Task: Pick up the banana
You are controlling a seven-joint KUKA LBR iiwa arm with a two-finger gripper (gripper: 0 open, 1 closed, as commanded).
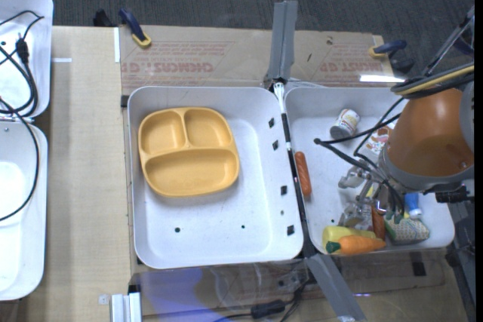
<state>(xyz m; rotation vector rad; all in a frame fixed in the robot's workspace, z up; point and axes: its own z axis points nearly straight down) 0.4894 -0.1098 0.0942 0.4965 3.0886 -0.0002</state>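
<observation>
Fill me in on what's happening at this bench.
A KUKA arm reaches from the right into the right bin, its gripper hanging low over a pile of toy food. The banana lies at the bin's near edge beside a carrot, not picked up yet. The left bin holds a yellow divided plate.

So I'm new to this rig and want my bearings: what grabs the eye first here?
The yellow divided plate lying in the left bin stands out first. Next, the arm's orange band looms over the right bin, above toys crowded into its near corner, among them a carrot.
</observation>
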